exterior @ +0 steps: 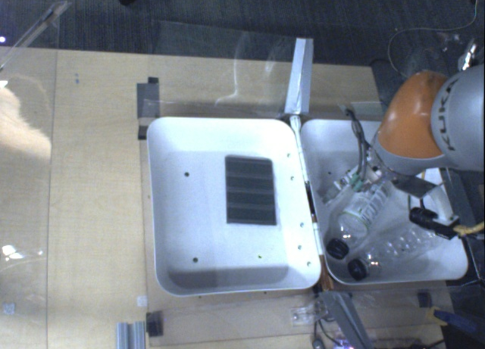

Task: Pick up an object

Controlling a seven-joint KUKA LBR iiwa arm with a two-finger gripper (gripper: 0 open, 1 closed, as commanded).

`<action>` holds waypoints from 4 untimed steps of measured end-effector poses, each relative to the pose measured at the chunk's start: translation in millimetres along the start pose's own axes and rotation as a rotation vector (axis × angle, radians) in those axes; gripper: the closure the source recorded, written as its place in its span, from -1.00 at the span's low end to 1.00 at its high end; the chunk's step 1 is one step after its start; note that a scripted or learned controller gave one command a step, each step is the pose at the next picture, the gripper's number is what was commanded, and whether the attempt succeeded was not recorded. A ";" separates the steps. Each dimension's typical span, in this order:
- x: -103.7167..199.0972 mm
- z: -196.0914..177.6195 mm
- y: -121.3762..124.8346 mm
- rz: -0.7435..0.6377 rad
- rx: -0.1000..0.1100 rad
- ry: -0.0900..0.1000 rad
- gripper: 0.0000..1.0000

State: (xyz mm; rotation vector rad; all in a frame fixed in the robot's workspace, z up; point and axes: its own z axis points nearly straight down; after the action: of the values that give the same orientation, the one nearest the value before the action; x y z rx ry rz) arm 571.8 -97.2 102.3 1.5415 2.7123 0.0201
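Arm (447,124) is reaching over right bin (322,151); tool (369,181) state cannot be told. Clear bottles (356,215) are lying beneath. Dark ridged pad (251,190) is resting in left bin (167,188).

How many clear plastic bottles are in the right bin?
2. One bottle lies tilted mid-bin, its black cap toward the front edge. A second bottle lies along the front wall, black cap pointing left. The arm covers the bin's back; more may be hidden.
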 end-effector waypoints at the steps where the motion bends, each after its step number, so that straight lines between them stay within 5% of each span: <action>1: -26.0 15.2 46.7 0.169 0.013 0.005 -1.00; 2: -31.7 7.6 -29.6 0.192 0.018 0.008 -1.00; 3: -31.2 15.5 47.3 0.193 0.013 0.006 -1.00; 4: -66.3 -28.1 -51.3 0.260 0.018 0.006 -1.00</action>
State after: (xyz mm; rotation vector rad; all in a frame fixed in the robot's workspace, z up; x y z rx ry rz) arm 560.9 -180.5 130.1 1.8901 2.5017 0.0045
